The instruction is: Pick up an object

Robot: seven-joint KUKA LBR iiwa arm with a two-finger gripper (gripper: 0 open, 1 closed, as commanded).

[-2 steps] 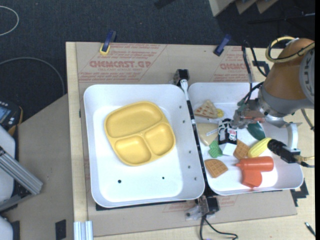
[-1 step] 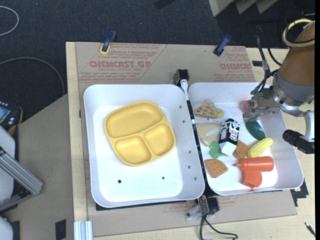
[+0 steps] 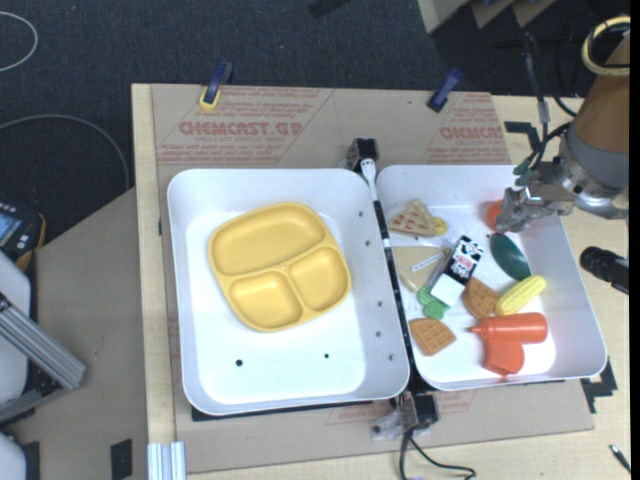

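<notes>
- The gripper (image 3: 520, 212) is seen at the upper right of the right bin (image 3: 590, 340), hung from a grey arm (image 3: 600, 183) with an orange band (image 3: 605, 123) above the wrist.
- Whether the gripper is released or clenched cannot be told; nothing is seen grasped in it.
- A small red-orange piece (image 3: 494, 211) is found touching or just beside the gripper, on its left; which of the two cannot be told.
- A dark green oval piece (image 3: 510, 256) lies just below the gripper on the bin floor.
- A yellow corn cob (image 3: 521, 292) is placed below the green piece, farther from the gripper.
- An orange-red cup-shaped piece (image 3: 512, 336) lies on its side below the corn cob, well apart from the gripper.
- A small black-and-white carton (image 3: 463, 259) is set to the lower left of the gripper, with a green block (image 3: 436, 293) beyond it.
- Two waffle-like brown pieces (image 3: 480, 298) (image 3: 432, 335) lie to the lower left of the gripper, the second one nearer the bin's front edge.
- A tan wedge (image 3: 415, 220) resembling a sandwich slice is located to the left of the gripper, near the divide between the bins.
- The left bin (image 3: 200, 368), far to the left of the gripper, bears a yellow three-part plate (image 3: 279, 265).
</notes>
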